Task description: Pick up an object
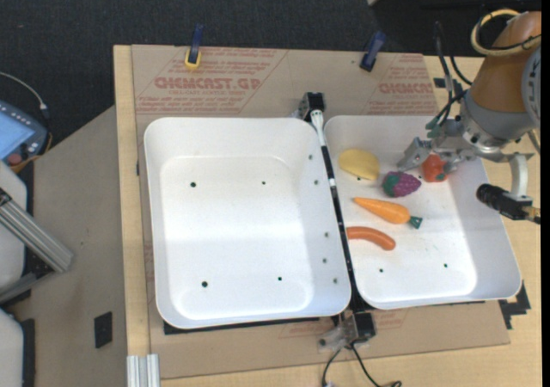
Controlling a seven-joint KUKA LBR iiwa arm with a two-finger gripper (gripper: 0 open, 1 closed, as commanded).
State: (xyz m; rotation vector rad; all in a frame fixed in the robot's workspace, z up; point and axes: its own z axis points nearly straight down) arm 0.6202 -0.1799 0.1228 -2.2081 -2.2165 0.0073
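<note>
My gripper hangs low over the back of the right bin, reaching in from the right, and it stands open. A small red object lies on the bin floor right under it, between the spread fingers; I cannot tell whether they touch it. Just to the left are a purple piece and a yellow piece. Nearer the front lie an orange carrot and a red-orange sausage shape.
The left bin sits beside the right one, with a black-edged divide between them. Cables and a black cylinder hang near the right bin's right rim. Clamps hold the cardboard at the back.
</note>
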